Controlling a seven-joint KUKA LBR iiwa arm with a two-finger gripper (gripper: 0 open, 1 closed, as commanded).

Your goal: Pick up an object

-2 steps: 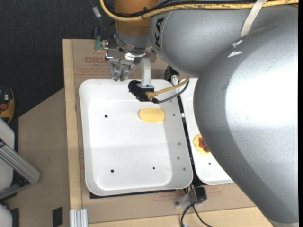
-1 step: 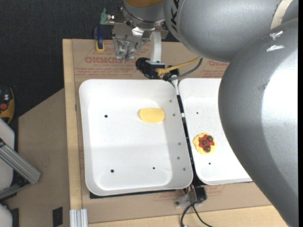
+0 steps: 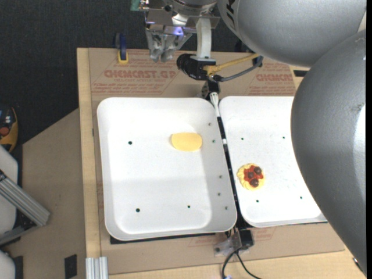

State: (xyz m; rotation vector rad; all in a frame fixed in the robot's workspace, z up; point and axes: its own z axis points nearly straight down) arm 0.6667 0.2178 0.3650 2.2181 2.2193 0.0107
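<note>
Two shallow white plastic bins sit side by side on the bench. A flat, pale yellow oval disc (image 3: pixel 186 142) lies in the left bin (image 3: pixel 116 173), toward its far middle. In the right bin (image 3: pixel 279 208), near its left wall, rests a small round yellow piece topped with dark red spots (image 3: pixel 251 176). The metal two-finger gripper (image 3: pixel 162 52) hangs beyond the bins' far edge (over the brown board), holding nothing; whether it is spread or closed I cannot tell.

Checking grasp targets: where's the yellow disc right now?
In the camera view the yellow disc lies flat in the left bin, upper middle, toward the divider with the right bin.
</note>
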